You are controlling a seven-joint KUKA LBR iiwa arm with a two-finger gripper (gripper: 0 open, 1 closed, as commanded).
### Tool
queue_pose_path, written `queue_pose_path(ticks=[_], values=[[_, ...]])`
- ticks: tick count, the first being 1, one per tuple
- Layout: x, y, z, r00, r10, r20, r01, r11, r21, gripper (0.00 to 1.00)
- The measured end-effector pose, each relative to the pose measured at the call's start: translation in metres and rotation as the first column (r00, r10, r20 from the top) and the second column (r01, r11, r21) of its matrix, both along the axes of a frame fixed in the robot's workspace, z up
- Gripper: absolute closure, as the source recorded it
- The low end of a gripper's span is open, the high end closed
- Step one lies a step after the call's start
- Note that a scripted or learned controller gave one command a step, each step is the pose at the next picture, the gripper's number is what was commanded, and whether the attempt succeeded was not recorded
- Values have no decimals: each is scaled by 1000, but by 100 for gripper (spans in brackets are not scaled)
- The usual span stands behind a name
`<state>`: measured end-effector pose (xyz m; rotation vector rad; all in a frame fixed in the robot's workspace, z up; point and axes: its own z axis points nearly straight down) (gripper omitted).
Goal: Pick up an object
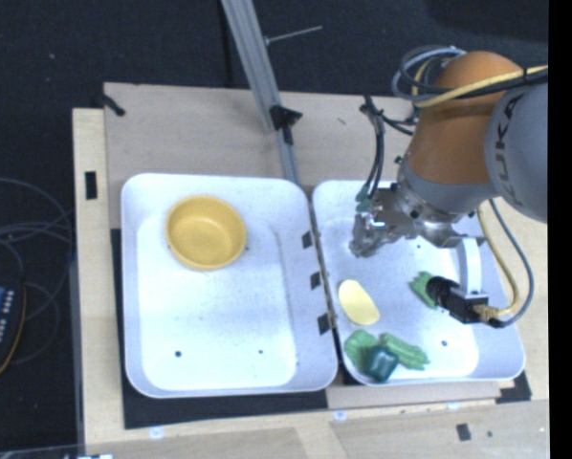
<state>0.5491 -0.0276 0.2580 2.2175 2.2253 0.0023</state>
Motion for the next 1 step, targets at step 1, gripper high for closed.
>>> queue_pose_path(ticks=[1], values=[[-1,53,-10,1000,0,-1,0,1000,0,100]])
